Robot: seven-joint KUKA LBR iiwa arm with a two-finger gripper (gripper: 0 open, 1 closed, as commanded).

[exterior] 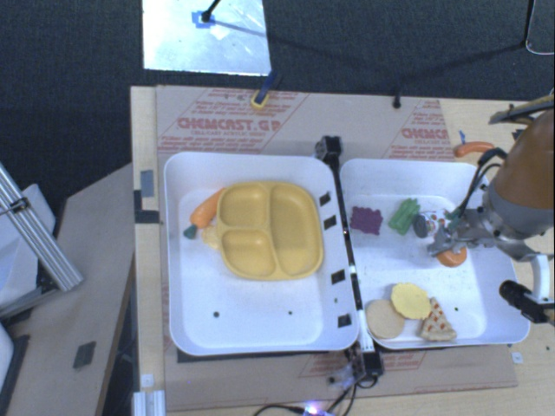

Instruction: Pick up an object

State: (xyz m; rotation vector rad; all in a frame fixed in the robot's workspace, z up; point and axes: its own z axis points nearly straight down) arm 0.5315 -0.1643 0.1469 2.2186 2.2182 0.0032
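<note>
Two shallow white bins side by side on bench, left bin (186,319) and right bin (494,319), black clips along shared wall.

Left bin: yellow divided plate (267,230) near centre, three compartments, nothing visible in them. Toy carrot (205,210) touching plate's left edge, orange body tilted, green tip toward bin's left wall. Small pale yellow piece (211,237) tucked at plate's lower-left rim, too hidden to name.

Right bin: purple toy grapes (366,220) near left wall, upper half. Green toy vegetable (403,215) just beside grapes, toward bin middle, tilted. Along front edge: round beige cookie-like disc (385,320) at front-left corner, yellow round piece (410,301) overlapping its upper right, toy pizza slice (438,321) just right of both, touching yellow piece.

Arm (529,180) in from right, over right bin's right side. Gripper (438,230) low over bin middle, right of green vegetable. Orange round object (452,256) right under gripper, partly hidden by it. Open or closed: cannot tell, tip too cluttered and blurred. Contact with orange object unclear as well.

Behind bins: reddish printed board (234,121) under both bins, shiny metal sheet (206,24) at far-left corner area.
</note>
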